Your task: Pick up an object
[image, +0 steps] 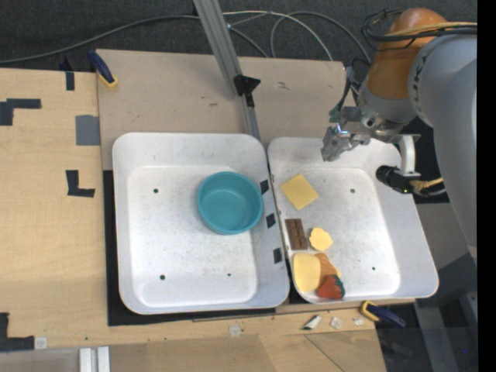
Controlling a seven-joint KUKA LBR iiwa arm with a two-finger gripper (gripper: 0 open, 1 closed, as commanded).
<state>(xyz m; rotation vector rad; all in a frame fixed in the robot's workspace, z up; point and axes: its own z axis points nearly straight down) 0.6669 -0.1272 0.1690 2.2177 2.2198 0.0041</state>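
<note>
Objects for picking lie in the right bin (403, 239), clustered along its left wall. From my station I see a flat yellow square piece (299, 191) nearest the bin's upper left, lying flat and apart from the rest. Below it a small brown bar (294, 233) lies against the left wall, with a small yellow rounded piece (321, 239) just beside it on the right. Lower still, at the bin's bottom left, a larger pale yellow item (306, 271) touches an orange and red item (331, 284); I think there is a bit of teal at its lower edge, but the blur makes that uncertain.

The left bin (147, 208) holds a teal bowl (229, 201), upright, sitting right of its centre.

The gripper (335, 146) hangs over the upper left part of the right bin, near its back rim, well apart from the yellow square and above it in the view. I see nothing between the fingers, but they are too small and dark for me to tell whether they are spread or closed.

Both bins rest on the desk (46, 146), which carries dark tape marks on its left side.
</note>
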